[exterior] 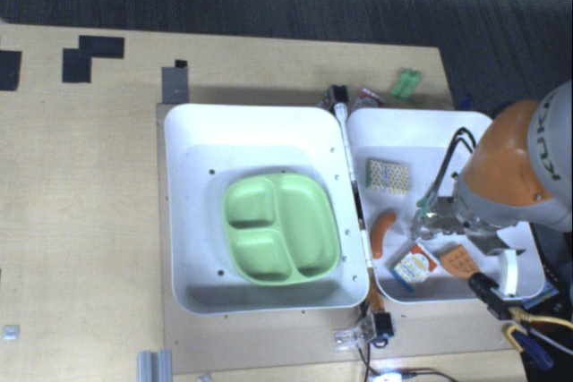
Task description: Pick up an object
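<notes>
My gripper [428, 226] hangs low over the middle of the right bin [421, 128], reaching in from the right under the orange wrist band [506, 161]. Just left of it lies an orange sausage-shaped piece [382, 232]. Below it sits a small white packet with red and blue print [414, 267], and beside that an orange waffle-like piece [458, 261]. A dotted pale pouch [388, 175] lies toward the bin's far side. I see nothing held in the gripper.
The left bin [192, 192] holds a green divided plate [281, 226]. A small green object [406, 84] lies on the bench behind the right bin. Cables and a clip [376, 326] sit at the front edge between the bins.
</notes>
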Motion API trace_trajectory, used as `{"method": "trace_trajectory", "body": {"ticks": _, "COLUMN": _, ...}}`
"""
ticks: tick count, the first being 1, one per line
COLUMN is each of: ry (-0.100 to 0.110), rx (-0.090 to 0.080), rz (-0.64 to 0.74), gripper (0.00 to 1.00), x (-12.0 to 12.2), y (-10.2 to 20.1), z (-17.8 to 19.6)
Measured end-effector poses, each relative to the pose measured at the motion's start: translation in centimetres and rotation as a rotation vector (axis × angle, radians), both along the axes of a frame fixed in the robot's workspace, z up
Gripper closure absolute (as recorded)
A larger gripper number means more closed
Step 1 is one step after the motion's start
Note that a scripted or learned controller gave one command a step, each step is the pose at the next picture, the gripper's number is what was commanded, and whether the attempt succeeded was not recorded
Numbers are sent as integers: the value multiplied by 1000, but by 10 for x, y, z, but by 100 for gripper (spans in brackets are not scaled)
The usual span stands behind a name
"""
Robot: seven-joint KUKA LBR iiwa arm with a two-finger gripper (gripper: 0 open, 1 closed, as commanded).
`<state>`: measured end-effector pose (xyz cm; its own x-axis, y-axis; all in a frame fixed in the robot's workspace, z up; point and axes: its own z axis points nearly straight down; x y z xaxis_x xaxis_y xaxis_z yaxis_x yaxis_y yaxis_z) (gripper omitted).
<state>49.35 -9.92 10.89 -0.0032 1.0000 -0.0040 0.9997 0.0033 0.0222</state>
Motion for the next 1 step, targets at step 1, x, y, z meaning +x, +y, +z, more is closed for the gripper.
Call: {"method": "trace_trajectory", "body": {"ticks": 1, "ry": 0, "rx": 0, "rz": 1, "gripper": 0, "x": 0, "y": 0, "z": 0}}
